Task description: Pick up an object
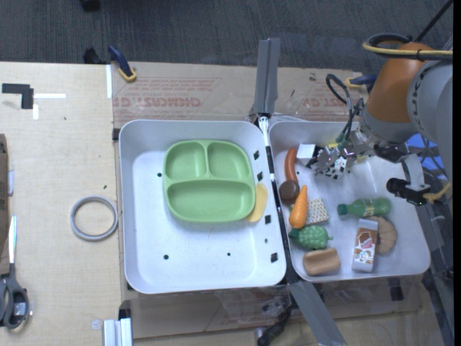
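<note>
Nearest to me, at the front edge of the right bin [414, 262], a bread roll [321, 261] is lying beside a small upright carton [366, 245], with a brown wedge-shaped piece [387, 234] touching the carton's far side. Just behind them I am seeing a green bumpy vegetable [310, 236], a waffle-patterned square [318, 211], an orange carrot [300, 205] and a green bottle [365, 208] lying on its side. Further back along the bin's left wall, a red sausage [290, 163] is lying lengthwise with a brown rounded piece [289, 189] at its near end. I am holding the gripper [336, 161] low over the back part of this bin, right by a small white box [306, 151]; the tip is a dark tangle against a speckled white piece, and I cannot tell whether the fingers are open or closed, nor whether anything is sitting between them. My arm [403, 92] is reaching in from the right, its orange band showing above the wrist. In the left bin [137, 215] a green divided plate [209, 181] is resting toward the back, with a yellow slice [260, 202] touching its right edge. Out on the worktop [50, 164], a grey ring [94, 217] is lying well left of the bins, with scissors [13, 294] near the left front corner.
</note>
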`<state>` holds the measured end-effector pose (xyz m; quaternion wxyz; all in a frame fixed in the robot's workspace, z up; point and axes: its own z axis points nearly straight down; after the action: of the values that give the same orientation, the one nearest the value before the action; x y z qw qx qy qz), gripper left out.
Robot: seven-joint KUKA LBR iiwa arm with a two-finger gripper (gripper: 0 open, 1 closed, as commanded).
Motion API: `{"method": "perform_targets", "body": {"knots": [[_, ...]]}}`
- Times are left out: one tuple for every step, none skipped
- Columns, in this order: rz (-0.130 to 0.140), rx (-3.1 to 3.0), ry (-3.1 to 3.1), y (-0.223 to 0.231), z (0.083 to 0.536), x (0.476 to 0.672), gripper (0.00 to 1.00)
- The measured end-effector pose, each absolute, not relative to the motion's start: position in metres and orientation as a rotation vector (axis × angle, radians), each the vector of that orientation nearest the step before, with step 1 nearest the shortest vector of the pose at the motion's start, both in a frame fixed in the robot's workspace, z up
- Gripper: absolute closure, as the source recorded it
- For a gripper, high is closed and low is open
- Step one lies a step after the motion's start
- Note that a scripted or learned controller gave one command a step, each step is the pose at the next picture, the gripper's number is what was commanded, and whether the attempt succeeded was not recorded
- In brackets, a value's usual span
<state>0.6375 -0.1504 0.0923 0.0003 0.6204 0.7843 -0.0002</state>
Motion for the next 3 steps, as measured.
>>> {"method": "perform_targets", "body": {"knots": [[0.0,2.034,2.389,-0.183,0.183,0.656,0.0],[0.001,2.05,2.376,-0.129,0.105,0.659,0.0],[-0.002,2.023,2.403,-0.189,0.092,0.636,0.0]]}}
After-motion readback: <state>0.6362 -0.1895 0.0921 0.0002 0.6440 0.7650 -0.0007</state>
